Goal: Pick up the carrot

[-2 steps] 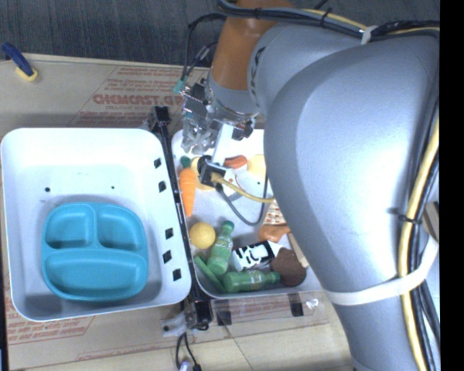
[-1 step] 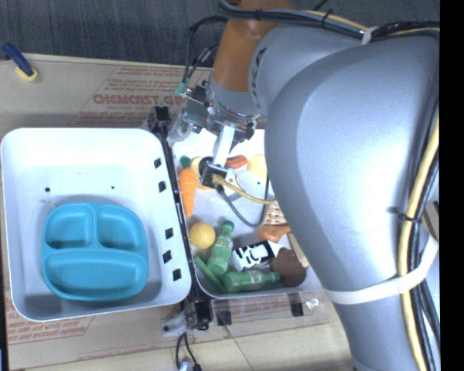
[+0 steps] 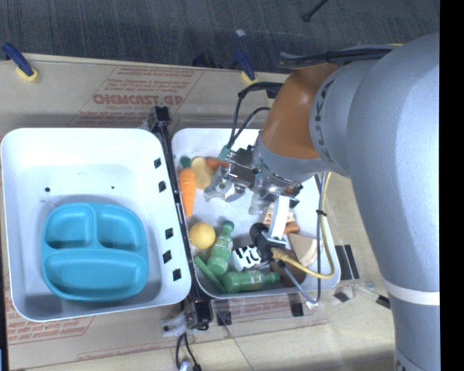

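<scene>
The fingers [image 3: 219,187] stand spread apart over the middle of the right bin [image 3: 216,134], with bare white floor showing between them and nothing held, so the gripper [image 3: 240,195] reads as released and poised low over the pile rather than closed on anything. The carrot [image 3: 187,190] lies just beside the nearer finger, stretched along the bin's left wall with its length running from the far edge toward the near edge; pressed against the wall like that, it probably leaves little room for a finger on its outer side, which may be why the gripper sits toward the bin's centre and not directly over it. The pick looks not yet made. Around the carrot the bin is crowded: a pale yellowish piece [image 3: 201,170] sits near its far end, a yellow lemon-like fruit [image 3: 203,234] lies just past its near end, and a green bottle [image 3: 221,246] leans beside that fruit. More green items [image 3: 251,280] lie along the bin's near edge, with a black-and-white object [image 3: 250,256] and a beige wedge [image 3: 303,246] toward the near right corner. The left bin [image 3: 15,141] holds a blue divided plate [image 3: 97,250] resting toward its near edge. Both bins sit side by side on the cardboard-covered worktop [image 3: 100,91].
</scene>
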Action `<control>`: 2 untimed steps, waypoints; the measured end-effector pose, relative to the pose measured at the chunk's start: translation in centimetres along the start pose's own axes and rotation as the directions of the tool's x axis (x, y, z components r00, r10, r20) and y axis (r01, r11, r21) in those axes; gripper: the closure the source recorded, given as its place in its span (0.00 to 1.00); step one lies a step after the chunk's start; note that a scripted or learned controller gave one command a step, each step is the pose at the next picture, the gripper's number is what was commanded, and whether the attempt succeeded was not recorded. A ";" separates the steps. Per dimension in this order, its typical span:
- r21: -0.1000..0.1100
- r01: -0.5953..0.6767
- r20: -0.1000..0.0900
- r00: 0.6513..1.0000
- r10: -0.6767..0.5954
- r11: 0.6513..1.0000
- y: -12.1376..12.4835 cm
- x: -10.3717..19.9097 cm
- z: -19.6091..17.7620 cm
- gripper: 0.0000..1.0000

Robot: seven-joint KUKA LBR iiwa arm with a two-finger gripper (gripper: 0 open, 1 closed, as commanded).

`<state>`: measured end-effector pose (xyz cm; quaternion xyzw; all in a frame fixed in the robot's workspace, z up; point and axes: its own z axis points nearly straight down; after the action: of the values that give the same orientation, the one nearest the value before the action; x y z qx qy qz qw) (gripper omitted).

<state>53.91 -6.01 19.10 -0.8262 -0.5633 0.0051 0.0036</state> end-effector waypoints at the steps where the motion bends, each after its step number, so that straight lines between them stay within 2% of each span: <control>1: -0.003 -0.067 -0.001 0.998 0.067 0.998 6.7 2.6 -0.1 0.00; 2: -0.005 -0.133 0.000 0.991 0.133 0.991 6.2 5.4 -0.1 0.00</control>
<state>61.69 -3.29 19.13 -0.8620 -0.5069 0.0040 0.0010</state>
